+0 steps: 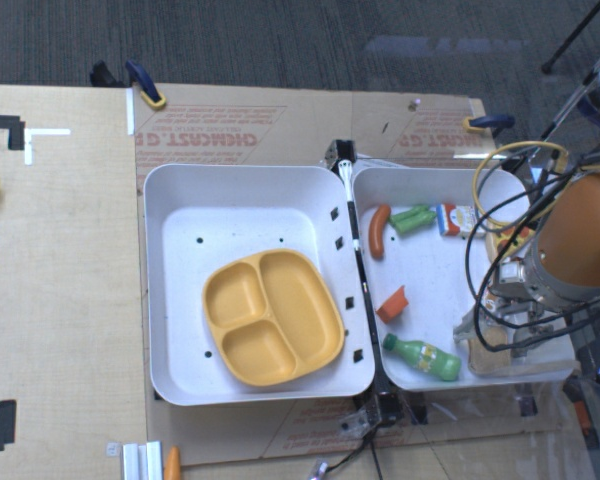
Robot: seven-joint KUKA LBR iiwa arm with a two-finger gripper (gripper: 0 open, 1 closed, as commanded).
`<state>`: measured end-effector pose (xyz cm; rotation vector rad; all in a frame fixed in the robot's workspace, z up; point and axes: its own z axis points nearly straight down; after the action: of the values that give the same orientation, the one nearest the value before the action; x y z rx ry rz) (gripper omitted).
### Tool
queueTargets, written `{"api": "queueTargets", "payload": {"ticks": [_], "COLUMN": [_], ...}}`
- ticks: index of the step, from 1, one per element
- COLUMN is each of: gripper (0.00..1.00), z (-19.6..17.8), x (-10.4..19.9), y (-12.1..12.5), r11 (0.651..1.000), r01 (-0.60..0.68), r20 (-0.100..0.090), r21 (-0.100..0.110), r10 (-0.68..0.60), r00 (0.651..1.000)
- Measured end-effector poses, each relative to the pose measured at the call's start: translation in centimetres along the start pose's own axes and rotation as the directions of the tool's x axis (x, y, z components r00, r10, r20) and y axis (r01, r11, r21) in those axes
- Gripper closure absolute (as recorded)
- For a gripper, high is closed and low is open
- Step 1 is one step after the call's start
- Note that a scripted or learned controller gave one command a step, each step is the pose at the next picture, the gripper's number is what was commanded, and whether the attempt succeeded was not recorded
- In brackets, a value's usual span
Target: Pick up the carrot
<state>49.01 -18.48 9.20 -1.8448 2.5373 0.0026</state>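
Lying on a sheet of printed cardboard [220,133] spread over a pale wooden bench [50,318], two white bins are seen side by side, with dark grey carpet [280,18] beyond. The left bin [180,198] holds a yellow divided plate [270,315]; in the right bin [430,288] the carrot [392,304] is found near the middle, between a sausage [378,231] and a green bottle [422,357]. The gripper [500,338] is placed at the bin's right edge, apart from the carrot, and whether its fingers are parted cannot be told.
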Motion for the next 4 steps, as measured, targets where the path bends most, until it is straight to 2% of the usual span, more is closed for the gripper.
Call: {"api": "queueTargets", "payload": {"ticks": [1,2,3,4], "gripper": [0.00,0.00,0.00,0.00], "z": [-0.2,-0.1,-9.9,-10.3], "x": [-5.8,-8.7,-12.6,-15.8], "y": [2.7,3.8,-0.4,5.6], "r11": [0.888,0.888,0.986,0.956], "r01": [0.460,0.460,0.167,0.293], "r20": [0.000,0.001,0.001,0.001], "r21": [0.012,0.006,0.002,-0.003], "r10": [-0.460,-0.460,-0.167,-0.293], "r00": [0.888,0.888,0.986,0.956]}}
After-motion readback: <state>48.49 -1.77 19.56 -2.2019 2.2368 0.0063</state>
